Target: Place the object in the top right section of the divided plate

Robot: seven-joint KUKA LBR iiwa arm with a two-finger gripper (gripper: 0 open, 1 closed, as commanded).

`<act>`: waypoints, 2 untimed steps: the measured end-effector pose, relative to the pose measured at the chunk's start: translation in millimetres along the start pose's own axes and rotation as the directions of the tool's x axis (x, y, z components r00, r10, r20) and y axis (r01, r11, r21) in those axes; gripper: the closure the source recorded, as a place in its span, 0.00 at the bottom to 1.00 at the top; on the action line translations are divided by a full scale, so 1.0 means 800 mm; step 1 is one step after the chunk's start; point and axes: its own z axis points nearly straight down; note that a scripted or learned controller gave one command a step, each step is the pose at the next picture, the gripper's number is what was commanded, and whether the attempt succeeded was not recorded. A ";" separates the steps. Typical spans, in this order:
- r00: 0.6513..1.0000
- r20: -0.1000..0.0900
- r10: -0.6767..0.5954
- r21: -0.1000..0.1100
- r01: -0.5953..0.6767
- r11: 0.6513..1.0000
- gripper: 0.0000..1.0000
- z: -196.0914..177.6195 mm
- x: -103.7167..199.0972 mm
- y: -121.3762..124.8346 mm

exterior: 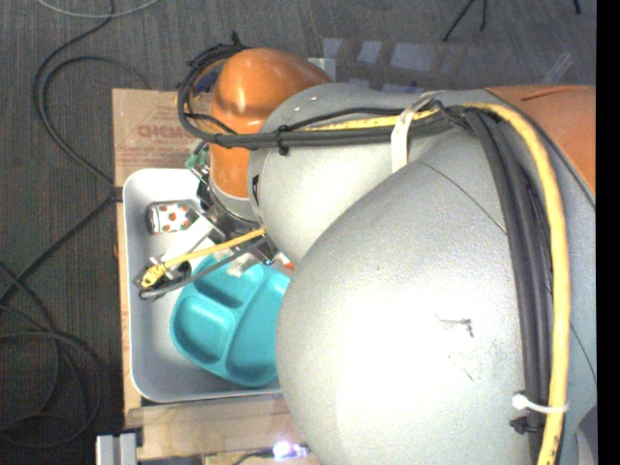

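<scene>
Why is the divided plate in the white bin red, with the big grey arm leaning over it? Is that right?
Not quite. The divided plate is teal blue, not red, as the camera view shows. The rest holds: it lies in the white bin, and the big grey arm leans over it, covering its right side.

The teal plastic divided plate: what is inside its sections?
The visible sections of the teal plastic divided plate look bare. Its right part is covered by the grey arm, so contents there cannot be seen.
</scene>
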 end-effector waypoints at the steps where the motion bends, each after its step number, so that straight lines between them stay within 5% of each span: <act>1: 0.995 -0.010 0.103 0.007 -0.103 0.995 1.00 0.027 -0.016 -0.009; 2: 0.990 -0.011 -0.143 0.002 0.143 0.990 1.00 0.018 -0.042 -0.036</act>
